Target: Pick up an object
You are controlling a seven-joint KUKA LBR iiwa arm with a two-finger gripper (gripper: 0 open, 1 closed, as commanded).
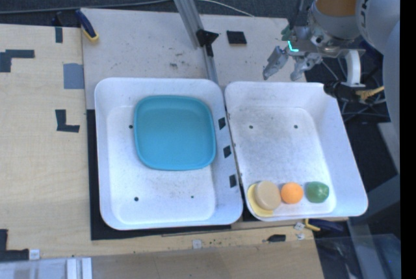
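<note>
Although the task names no particular object, the candidates are few. Reading from the left, the bench [39, 141] carries the left bin [107, 160], which holds a flat blue plate [174, 132] lying in its upper middle. The right bin [338, 141] holds three small things in a row along its near edge: a tan round piece [266, 194] resting on a yellow dish [255, 205], an orange ball [292, 193] just beside it, and a green ball [317, 192] next to that. The jaws [290, 66] hang spread apart and hold nothing, above the bench just beyond the far rim of the right bin. The row of small things therefore lies toward the camera from the jaws, across the full depth of that bin, the balls almost straight below them in the view; the plate lies well to the left.
</note>
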